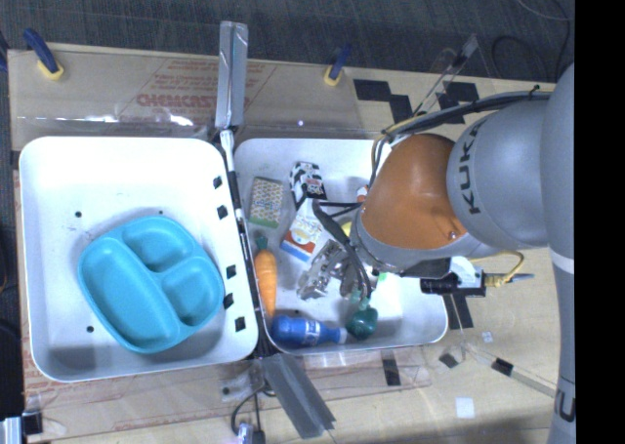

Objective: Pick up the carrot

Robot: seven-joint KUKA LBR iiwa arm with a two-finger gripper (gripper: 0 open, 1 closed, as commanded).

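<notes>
We are looking down on the bench, and at the far left we are seeing the left bin, white and shallow. A blue divided tray is lying in it, tilted a little, with three compartments showing.

Moving right, we are crossing the two rims where the bins meet and entering the right bin. The carrot is lying here close against the left wall, lengthwise along it, its thin end pointing toward the near edge. Nothing is touching it from above. Just below its tip a blue bottle is lying on its side along the near wall. Above the carrot a small patterned packet is resting, and beside that a white carton and a small black-and-white item near the far wall.

Further right, the gripper is hanging over the middle of this bin, to the right of the carrot and apart from it. Its metal parts are tangled together in our view, so we cannot tell how it stands. A dark green rounded thing is sitting just below it.

At the right, the orange band and the grey arm are reaching in over the bin.
</notes>
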